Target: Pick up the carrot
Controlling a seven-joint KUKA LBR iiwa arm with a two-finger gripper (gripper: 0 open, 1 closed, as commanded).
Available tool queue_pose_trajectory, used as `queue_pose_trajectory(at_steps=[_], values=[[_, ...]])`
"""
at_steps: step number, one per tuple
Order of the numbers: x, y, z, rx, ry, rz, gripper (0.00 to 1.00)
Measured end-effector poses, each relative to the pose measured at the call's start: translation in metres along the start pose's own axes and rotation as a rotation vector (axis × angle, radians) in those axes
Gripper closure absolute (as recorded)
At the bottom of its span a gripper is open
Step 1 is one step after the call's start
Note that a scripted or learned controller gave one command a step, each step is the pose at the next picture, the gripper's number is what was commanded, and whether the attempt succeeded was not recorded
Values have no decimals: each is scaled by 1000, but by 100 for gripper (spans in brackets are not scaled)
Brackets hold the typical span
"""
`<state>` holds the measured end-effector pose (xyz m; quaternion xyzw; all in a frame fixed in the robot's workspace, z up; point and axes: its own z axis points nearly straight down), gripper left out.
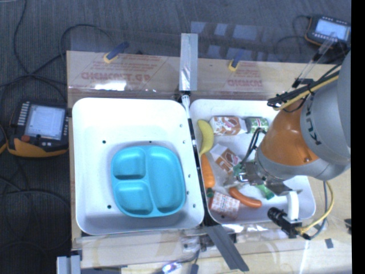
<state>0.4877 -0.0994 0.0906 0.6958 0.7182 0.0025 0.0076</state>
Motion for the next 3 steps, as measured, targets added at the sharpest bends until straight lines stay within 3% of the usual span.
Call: queue_pose_trajectory(at_steps=[1,2,3], values=[[-8,5,0,-1,3,-288,100],[-6,5,-7,2,8,-289,100],[-6,5,-7,2,7,-289,0]])
